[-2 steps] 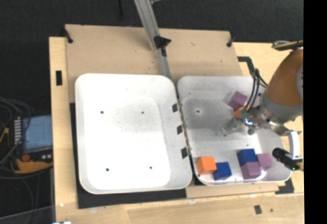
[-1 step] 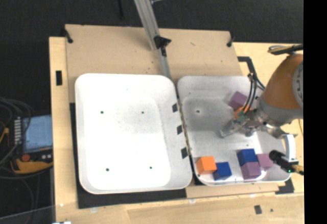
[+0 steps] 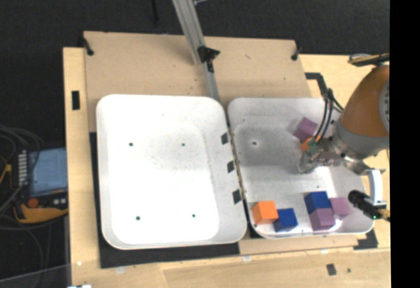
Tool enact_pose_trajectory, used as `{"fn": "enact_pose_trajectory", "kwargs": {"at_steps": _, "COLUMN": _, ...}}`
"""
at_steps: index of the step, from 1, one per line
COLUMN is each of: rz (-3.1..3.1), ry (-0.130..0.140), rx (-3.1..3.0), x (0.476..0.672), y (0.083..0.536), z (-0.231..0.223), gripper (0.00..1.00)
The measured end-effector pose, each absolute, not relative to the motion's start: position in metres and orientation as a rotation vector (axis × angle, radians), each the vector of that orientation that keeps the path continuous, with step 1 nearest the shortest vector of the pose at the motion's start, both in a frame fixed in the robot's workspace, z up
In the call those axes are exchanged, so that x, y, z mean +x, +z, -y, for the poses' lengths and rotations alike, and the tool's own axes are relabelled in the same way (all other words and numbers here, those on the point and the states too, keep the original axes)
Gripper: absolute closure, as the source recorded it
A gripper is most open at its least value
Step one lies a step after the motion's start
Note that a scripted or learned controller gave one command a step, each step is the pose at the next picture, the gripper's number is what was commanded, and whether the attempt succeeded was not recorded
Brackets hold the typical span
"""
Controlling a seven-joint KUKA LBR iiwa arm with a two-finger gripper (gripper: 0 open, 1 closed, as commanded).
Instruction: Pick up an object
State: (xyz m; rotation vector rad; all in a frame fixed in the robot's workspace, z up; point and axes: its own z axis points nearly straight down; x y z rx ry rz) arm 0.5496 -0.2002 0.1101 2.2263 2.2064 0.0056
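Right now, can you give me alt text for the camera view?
The gripper is down in the right bin, just below a purple block. Orange, blue and purple blocks sit along the bin's near edge.

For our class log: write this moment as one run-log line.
gripper: low in right bin | nearest: purple block | lifted: nothing seen

The arm (image 3: 367, 113) is cut off at the frame's right edge. Its hand (image 3: 307, 163), low over the right bin (image 3: 262, 149), is too small and blurred to read, and it partly hides a purple block (image 3: 305, 128).
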Motion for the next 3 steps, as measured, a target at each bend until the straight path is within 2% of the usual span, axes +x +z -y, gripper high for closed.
{"fn": "enact_pose_trajectory", "kwargs": {"at_steps": 1, "rz": -2.216, "ry": 0.006, "rx": 2.215, "x": 0.552, "y": 0.175, "z": 0.204, "gripper": 1.0}}
{"fn": "enact_pose_trajectory", "kwargs": {"at_steps": 2, "rz": -2.222, "ry": 0.002, "rx": 2.216, "x": 0.553, "y": 0.203, "z": 0.206, "gripper": 1.0}}
{"fn": "enact_pose_trajectory", "kwargs": {"at_steps": 3, "rz": -2.228, "ry": 0.004, "rx": 2.212, "x": 0.562, "y": 0.208, "z": 0.164, "gripper": 1.0}}
